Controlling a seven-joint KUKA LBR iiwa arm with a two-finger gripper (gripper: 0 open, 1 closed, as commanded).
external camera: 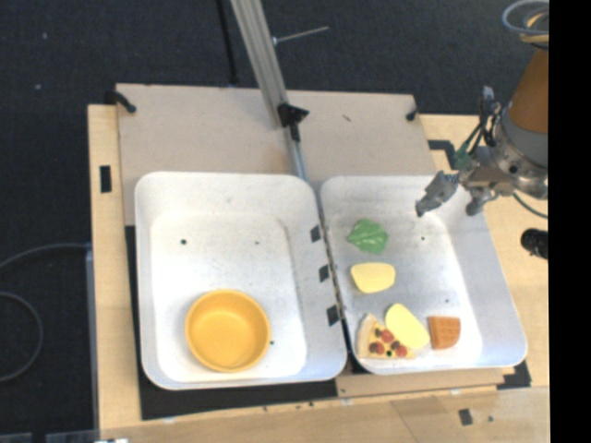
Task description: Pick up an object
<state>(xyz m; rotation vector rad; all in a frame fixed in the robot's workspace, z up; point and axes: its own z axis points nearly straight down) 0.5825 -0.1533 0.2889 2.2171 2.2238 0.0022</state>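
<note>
1. I see the arm (528,109) reaching in from the right, with its orange band high at the edge and the grey wrist below it.
2. The gripper (454,195) hangs over the upper right part of the right bin (480,275). Its two fingers (434,195) stand apart with nothing between them, so it is spread and has hold of nothing.
3. The things I could pick sit lower in the right bin, well apart from the gripper. A green leaf-shaped piece (367,236) lies near the bin's left wall.
4. Just below the green piece lies a pale yellow block (372,277).
5. At the bin's lower edge there is a small tray with red bits (381,341), and a yellow wedge (406,328) rests partly on it.
6. An orange-brown block (444,331) lies just beside the wedge, to its right.
7. The left bin (222,220) holds a yellow bowl (227,329) in its lower part, upright and open side up.
8. A metal rail (263,63) slants down from the top of the view to the gap between the two bins.
</note>
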